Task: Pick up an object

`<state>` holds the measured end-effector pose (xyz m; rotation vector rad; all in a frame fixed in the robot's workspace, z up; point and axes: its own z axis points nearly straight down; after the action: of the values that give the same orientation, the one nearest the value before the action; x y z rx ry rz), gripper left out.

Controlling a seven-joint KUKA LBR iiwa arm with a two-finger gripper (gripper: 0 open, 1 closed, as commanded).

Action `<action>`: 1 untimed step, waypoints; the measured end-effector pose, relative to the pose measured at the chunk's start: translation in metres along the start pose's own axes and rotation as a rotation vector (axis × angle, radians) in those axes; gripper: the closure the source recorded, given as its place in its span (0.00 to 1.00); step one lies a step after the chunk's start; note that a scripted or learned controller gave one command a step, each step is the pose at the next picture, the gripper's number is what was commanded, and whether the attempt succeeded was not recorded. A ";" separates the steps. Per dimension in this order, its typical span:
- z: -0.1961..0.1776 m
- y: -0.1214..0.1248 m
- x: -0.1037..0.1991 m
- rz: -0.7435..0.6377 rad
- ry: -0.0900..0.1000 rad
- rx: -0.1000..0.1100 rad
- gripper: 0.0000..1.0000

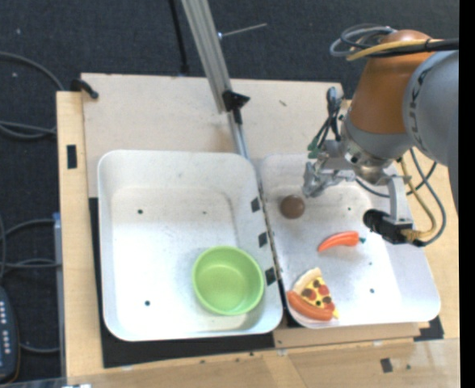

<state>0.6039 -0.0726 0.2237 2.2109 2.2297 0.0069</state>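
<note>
Though low over the far-left part of right bin (415, 297), reaches no obj: gripper (312, 186) tip pointing down and left, just short of brown ball (292, 207). Can't tell whether gripper is open or closed, too small and dark against the wrist hardware. Nothing visibly carried at the tip.

Re task objs, all lying loose:
- Brown ball: on right bin floor, near divider btw bins, just below-left of gripper tip, apart from it by a small gap.
- Orange-red chili-shaped piece (338, 240): mid right bin, lying roughly horizontal, nearer the cam than ball, apart from it.
- Pizza slice toy (314, 291): near-left corner of right bin, against front rim, w/ a red sausage-like edge along its lower side.
- Green bowl (228, 279): upright in left bin (140, 176), near-right corner, close to divider.

Re arm (431, 95): enters from right, orange band above grey wrist, cables looped around it; black fitting on a cable hanging beside wrist, over right bin's right half.

Re rest: both bins side by side on tan bench (140, 103). Aluminium post (205, 31) slanting from top center down to the bins' shared far corner. Dark floor around the bench w/ loose cables at left.
</note>
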 end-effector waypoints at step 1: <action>-0.015 0.004 0.054 -0.001 0.000 0.001 1.00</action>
<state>0.6077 -0.0185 0.2389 2.2107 2.2309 0.0061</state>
